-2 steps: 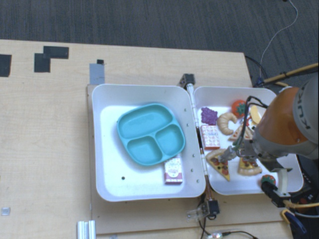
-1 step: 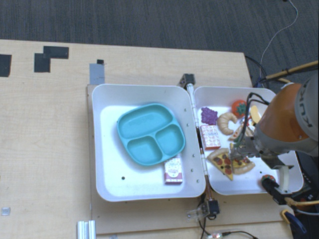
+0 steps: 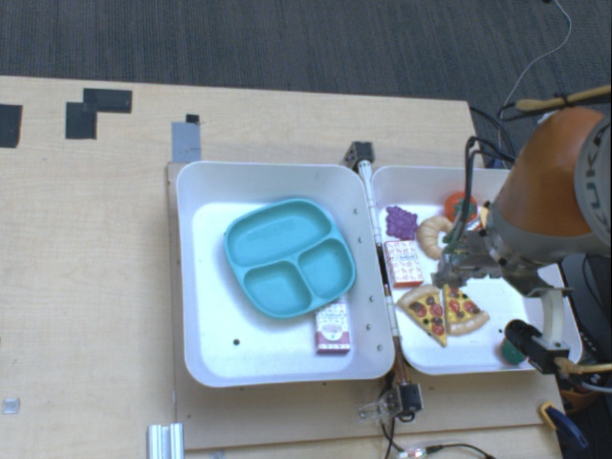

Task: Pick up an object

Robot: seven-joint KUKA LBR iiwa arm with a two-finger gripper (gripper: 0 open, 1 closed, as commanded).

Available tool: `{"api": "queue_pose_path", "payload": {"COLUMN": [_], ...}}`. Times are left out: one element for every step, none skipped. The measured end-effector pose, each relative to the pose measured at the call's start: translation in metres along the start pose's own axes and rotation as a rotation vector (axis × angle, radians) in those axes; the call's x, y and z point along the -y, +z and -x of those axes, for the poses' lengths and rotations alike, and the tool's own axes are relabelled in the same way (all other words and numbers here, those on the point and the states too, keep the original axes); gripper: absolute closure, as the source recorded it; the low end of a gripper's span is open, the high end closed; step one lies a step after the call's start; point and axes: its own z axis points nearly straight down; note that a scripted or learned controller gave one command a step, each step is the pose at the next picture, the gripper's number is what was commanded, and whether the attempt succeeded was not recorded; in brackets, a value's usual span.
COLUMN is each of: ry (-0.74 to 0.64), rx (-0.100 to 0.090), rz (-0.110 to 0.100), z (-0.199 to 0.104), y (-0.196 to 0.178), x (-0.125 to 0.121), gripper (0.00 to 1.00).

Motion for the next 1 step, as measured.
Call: {"api": "queue_pose_path", "payload": {"ry": [0.000], "rx": [0.001], "rz": [-0.001], "z": [0.0004], "y": [0.0003], "x": [0.0003], "gripper": [0.00]}}
